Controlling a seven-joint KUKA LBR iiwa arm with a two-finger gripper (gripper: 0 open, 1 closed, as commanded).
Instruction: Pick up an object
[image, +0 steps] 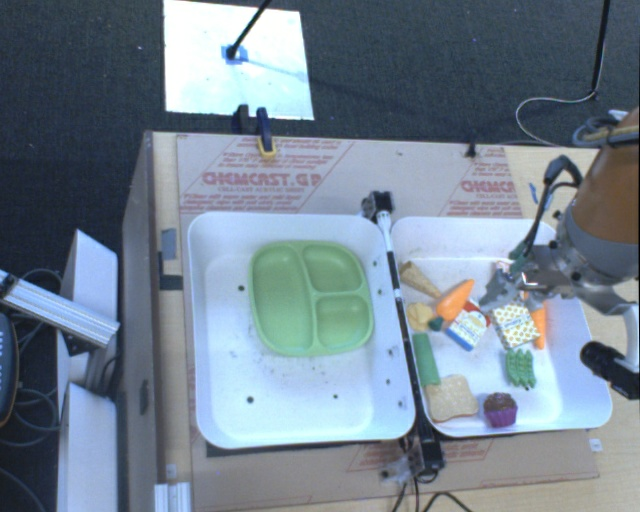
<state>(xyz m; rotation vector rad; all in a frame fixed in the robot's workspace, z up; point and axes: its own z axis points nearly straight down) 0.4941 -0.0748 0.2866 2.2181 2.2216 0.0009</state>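
Note:
The right bin (570, 405) holds toy food: a carrot (455, 297), a blue and white carton (467, 329), a yellow patterned packet (514, 325), a green bean pod (520, 368), a slice of toast (452, 397), a purple cupcake (500, 408), a green stick (426, 357), a tan piece (420, 279) and a yellow lump (420, 315). My gripper (505, 283) hangs low over the middle of this bin, just right of the carrot and above the packet. Nothing shows between its fingers.
The left bin (225, 400) carries a green divided plate (310, 298). A black divider bar (395, 300) runs between the bins. The arm's orange band (612, 195) and grey wrist fill the right bin's far right side. A black part (610, 365) juts over its right rim.

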